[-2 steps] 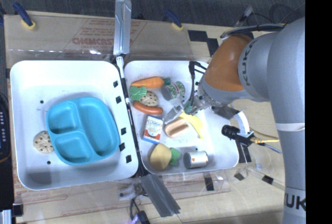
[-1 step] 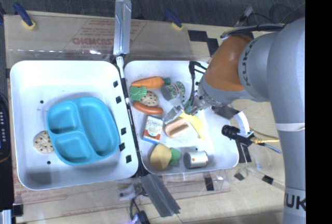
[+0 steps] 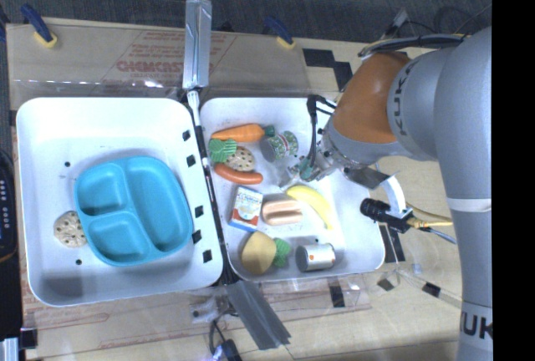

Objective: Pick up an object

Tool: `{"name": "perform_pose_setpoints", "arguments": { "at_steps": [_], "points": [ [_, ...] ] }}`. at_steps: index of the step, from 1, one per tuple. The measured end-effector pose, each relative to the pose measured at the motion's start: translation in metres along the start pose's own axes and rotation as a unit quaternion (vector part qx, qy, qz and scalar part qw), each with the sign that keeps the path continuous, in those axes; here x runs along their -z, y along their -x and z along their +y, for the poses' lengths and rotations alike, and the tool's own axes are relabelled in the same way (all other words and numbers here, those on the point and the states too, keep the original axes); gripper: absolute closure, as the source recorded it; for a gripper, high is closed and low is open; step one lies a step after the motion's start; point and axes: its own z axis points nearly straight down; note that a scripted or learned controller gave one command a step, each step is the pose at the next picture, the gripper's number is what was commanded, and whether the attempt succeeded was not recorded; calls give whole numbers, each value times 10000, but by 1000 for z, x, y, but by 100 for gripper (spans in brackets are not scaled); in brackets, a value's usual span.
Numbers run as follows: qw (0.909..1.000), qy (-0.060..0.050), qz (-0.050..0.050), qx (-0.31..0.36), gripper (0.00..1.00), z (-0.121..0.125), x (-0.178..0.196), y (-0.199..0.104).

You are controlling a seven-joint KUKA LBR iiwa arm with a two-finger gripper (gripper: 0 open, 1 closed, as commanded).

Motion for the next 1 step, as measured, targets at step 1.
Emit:
{"name": "perform_pose_setpoints", "arguments": {
  "at_steps": [1],
  "points": [
    [9918, 53, -56, 1277, 100, 19, 176, -37]
  ]
}}
